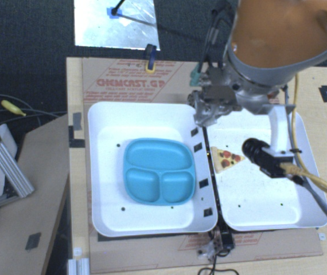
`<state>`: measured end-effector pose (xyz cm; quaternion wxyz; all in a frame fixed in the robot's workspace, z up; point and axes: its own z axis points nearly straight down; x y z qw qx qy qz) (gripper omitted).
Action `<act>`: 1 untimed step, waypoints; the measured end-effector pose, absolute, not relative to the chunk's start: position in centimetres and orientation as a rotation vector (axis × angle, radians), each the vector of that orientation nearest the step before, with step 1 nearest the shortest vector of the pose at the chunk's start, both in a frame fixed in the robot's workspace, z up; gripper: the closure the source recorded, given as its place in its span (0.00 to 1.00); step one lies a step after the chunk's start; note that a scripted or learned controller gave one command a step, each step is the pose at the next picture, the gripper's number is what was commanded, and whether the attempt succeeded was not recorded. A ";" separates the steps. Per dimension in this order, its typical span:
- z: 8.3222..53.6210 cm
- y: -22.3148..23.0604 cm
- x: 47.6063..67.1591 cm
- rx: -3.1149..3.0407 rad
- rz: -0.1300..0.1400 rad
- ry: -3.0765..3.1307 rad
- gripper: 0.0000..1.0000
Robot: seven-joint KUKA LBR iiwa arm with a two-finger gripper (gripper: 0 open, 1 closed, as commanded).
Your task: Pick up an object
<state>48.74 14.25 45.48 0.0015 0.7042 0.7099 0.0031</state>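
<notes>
A toy pizza slice (225,158) lies flat at the left side of the right bin (267,216), close to the wall between the two bins. A blue divided tray (158,171) with three compartments rests in the middle of the left bin (106,153). My gripper (206,114) hangs over the back end of the wall between the bins, above and behind the pizza slice and apart from it. The grey wrist and the big orange-banded arm cover the back of the right bin.
Both bins sit on a brown cardboard sheet (129,82). A shiny foil sheet (115,16) lies beyond it at the back. A metal frame (3,165) stands at the far left, off the bench.
</notes>
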 end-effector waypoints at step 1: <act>54.0 9.7 48.7 2.220 0.016 2.213 1.00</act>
